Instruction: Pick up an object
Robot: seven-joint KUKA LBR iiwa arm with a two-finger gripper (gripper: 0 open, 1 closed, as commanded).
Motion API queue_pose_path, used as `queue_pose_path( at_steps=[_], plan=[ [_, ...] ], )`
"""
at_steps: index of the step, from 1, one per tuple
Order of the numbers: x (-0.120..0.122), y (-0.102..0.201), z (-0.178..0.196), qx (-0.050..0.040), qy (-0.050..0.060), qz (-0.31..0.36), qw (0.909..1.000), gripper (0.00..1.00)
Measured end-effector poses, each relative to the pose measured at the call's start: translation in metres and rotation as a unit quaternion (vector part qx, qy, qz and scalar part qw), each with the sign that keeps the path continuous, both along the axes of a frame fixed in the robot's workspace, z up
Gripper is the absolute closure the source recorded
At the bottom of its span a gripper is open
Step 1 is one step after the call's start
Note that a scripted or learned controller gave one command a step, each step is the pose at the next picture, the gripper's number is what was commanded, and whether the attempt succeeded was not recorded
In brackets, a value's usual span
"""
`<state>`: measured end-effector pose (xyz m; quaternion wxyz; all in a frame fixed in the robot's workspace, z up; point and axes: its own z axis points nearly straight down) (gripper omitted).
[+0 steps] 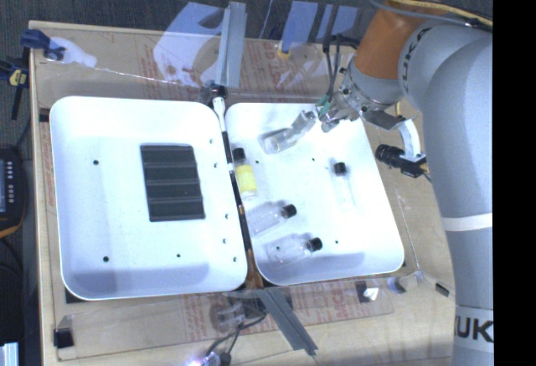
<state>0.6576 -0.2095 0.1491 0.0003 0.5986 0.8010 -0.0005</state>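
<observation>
**Sam:** Fingers point(322, 115) first! They sit over the top of the right bin point(381, 222). Are they open or shut?

**Mia:** I cannot tell. They are small and blurry. A clear bottle point(283, 136) lies tilted right beside them. Maybe it is touching them, maybe not. I cannot see it between them, so I won't say they hold it.

**Sam:** Okay, biggest things now. The big grey arm point(456, 121) comes in from the right.

**Mia:** Then the tabletop point(126, 314) with two white bins. The left bin point(84, 255) has a dark ridged block point(172, 182) in it.

**Sam:** And the right bin?

**Mia:** Two more clear bottles with black caps, one point(272, 214) near the middle and one point(293, 248) near the bottom. A little yellow bottle point(244, 176) is by the left wall. The smallest is a tiny black thing point(339, 167).

**Sam:** So what step is this?

**Mia:** I think it is the grab, up by that tilted bottle. Next, the fingers need to squeeze around it well, then lift straight up. The bottle looks smooth, so it could slip.
</observation>
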Motion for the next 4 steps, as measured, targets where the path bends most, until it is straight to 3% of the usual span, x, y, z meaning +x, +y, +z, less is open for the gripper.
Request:
queue_pose_path(
  at_steps=[1, 2, 3, 4],
  plan=[
    [0.008, 0.078, -0.042, -0.0038, -0.014, 0.046, 0.9988, 0.0],
    [0.009, 0.078, -0.029, -0.0048, -0.016, 0.047, 0.9987, 1.0],
    [0.009, 0.078, -0.03, -0.0048, -0.016, 0.047, 0.9987, 0.0],
    [0.01, 0.078, -0.019, -0.0053, -0.017, 0.049, 0.9986, 1.0]
  ],
)
